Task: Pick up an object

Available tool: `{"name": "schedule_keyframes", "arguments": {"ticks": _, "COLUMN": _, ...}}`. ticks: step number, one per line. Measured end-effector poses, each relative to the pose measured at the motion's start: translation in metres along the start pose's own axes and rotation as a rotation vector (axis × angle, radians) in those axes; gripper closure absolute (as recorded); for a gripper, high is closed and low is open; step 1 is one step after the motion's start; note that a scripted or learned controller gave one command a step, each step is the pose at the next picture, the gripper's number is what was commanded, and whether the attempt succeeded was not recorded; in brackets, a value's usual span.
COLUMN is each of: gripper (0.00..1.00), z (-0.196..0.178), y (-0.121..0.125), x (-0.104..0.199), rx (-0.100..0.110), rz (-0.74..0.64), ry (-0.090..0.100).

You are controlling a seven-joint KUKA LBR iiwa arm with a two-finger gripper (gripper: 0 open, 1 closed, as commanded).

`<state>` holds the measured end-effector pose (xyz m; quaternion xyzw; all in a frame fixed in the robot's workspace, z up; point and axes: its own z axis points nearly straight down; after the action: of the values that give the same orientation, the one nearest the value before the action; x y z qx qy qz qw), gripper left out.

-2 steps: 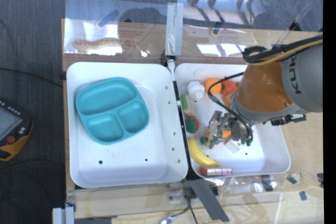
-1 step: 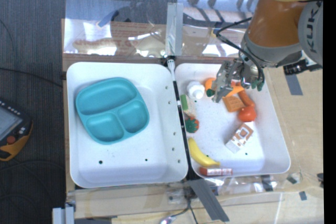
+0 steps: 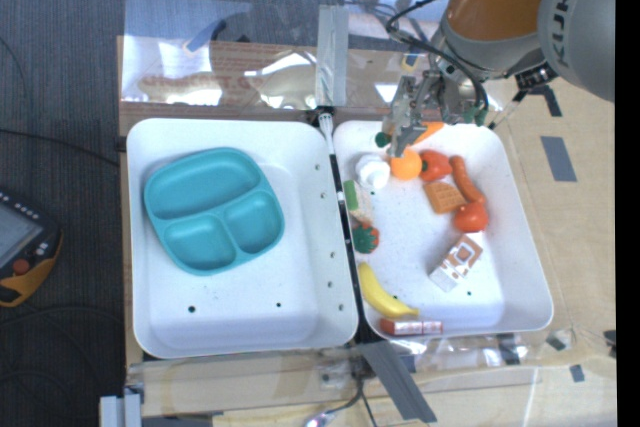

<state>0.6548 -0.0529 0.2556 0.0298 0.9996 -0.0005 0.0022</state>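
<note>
Upper right of the frame, the metal two-finger gripper (image 3: 408, 137) hangs over a round orange toy fruit (image 3: 405, 165); its grip I cannot tell. Reaching step, I'd say; closing squarely comes next.

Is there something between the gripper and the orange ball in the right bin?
Nothing visible. The gripper hangs over the right bin's far left corner, directly above the orange ball. A white piece and an orange-red piece lie close beside the ball.
</note>
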Motion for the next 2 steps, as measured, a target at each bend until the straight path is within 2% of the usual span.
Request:
{"name": "schedule_keyframes", "arguments": {"ticks": 1, "gripper": 1.0, "z": -0.005, "y": -0.038, "x": 0.103, "rx": 0.0, "rz": -0.055, "ry": 0.002}}
{"name": "schedule_keyframes", "arguments": {"ticks": 2, "gripper": 1.0, "z": 0.094, "y": -0.067, "x": 0.168, "rx": 0.0, "rz": -0.109, "ry": 0.005}}
